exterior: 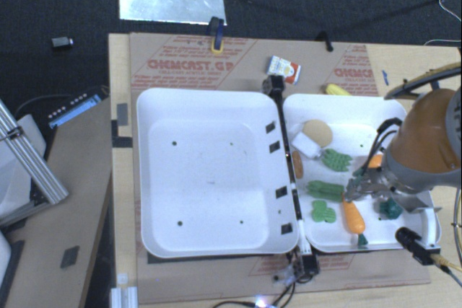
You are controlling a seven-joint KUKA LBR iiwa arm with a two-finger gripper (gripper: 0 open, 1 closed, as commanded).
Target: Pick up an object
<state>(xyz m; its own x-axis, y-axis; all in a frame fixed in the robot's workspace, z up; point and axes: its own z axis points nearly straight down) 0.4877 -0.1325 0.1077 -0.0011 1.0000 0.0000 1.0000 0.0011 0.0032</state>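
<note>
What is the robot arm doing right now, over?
Gripper low in the right bin, fingers hard to make out. Orange carrot just below it, not seen held. Green toys and a teal piece crowd close around.

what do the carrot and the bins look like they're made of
Carrot: likely moulded toy plastic, given its flat, even orange and green tip. Bins: probably thin formed plastic, smooth white with rounded corners and soft sheen. Neither is certain.

Printed in red on the cardboard sheet (238, 54) under the bins: "CHEMCAST GP" at upper left, partly repeated at upper right, cut off there.
</note>
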